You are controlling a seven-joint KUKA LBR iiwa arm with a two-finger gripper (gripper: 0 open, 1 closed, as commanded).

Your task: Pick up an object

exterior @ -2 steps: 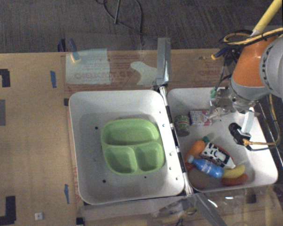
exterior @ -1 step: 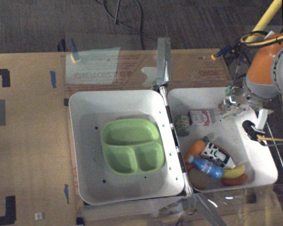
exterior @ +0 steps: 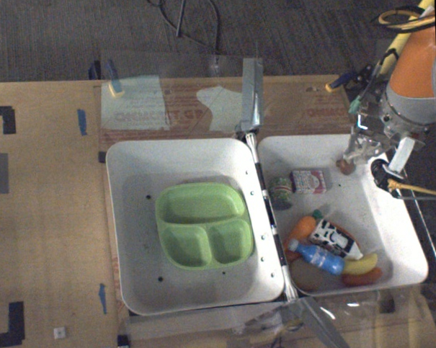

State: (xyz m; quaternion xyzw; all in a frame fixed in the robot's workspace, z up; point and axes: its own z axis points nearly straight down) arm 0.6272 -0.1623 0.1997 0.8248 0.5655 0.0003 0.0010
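Overhead view of the bench, read from left to right. The left bin [exterior: 127,231] holds a green divided tray [exterior: 204,224], lying flat near its centre with three compartments. Across the metal divider, the right bin [exterior: 393,227] carries the candidates for the pick. Against its left wall stands a small green-patterned roll [exterior: 280,191], and just beside it a pink-and-white carton [exterior: 309,181]. Lower down lies a crowded cluster: an orange carrot [exterior: 301,231], a black-and-white toy [exterior: 332,237], a blue bottle [exterior: 317,257] with a white cap, and a yellow banana [exterior: 360,264] resting on a red piece (all touching or overlapping). A small brown object [exterior: 345,165] sits alone near the bin's far edge.

The gripper [exterior: 367,150] hangs at the bin's upper right, just beside that brown object; whether its jaws are apart or closed cannot be told at this angle, and nothing is seen held.

The carton appears the easiest target: probably light, stiff and flat-sided, standing clear enough of its neighbour to be taken across its short sides. The bottle likely feels smooth and may roll; the cluster risks a multiple grasp.
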